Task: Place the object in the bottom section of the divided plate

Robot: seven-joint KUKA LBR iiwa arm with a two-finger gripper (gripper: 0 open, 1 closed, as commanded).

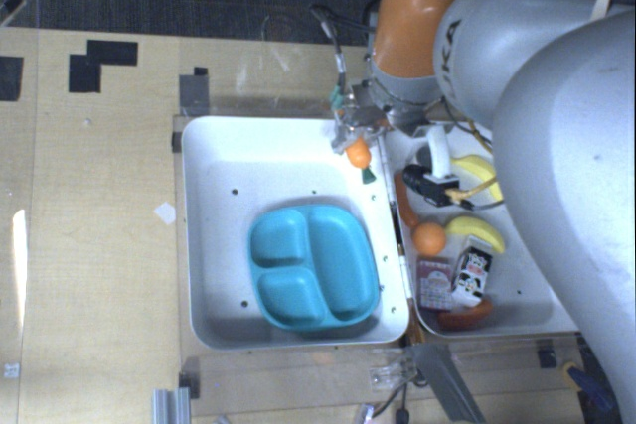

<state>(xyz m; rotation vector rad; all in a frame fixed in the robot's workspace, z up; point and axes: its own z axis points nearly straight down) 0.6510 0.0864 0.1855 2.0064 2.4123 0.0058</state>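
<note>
A blue divided plate [313, 265] lies in the left white bin [214, 213], with one large section on its right and two smaller ones on its left. My gripper [351, 132] hangs over the bin's far right corner, above and behind the plate. It is shut on a small orange toy carrot [358, 154], whose green tip [369, 176] points down toward the bin wall. The carrot is held off the bin floor, well apart from the plate.
The right bin [527, 313] holds two yellow bananas [475, 172] [477, 231], an orange ball [429, 238], a small milk carton [475, 275], a pink box [434, 285] and a reddish item [463, 317]. The arm's bulk covers that bin's right side.
</note>
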